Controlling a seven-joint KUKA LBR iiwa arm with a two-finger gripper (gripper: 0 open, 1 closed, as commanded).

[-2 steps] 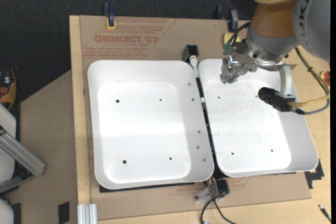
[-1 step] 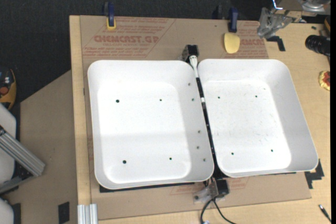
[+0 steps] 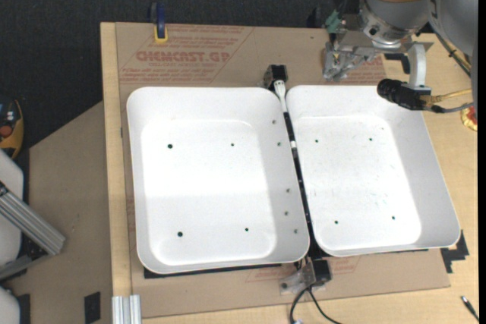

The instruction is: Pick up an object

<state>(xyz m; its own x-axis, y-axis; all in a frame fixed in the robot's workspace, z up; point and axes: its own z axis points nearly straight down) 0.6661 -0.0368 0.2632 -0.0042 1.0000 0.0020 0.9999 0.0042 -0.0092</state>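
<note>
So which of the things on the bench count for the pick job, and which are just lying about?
For the job:
- gripper, above the back edge of the right bin
- left bin
- right bin
I can make out no object to pick in either bin.

Lying about:
- blue and yellow clamp at the board's back edge
- brown board under the bins

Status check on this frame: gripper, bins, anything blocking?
Gripper above far edge of right bin, nothing between fingers. Left bin alongside. No obstruction seen.

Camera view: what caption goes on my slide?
Gripper hovers beyond the right white bin's far rim, beside the left bin.
</note>
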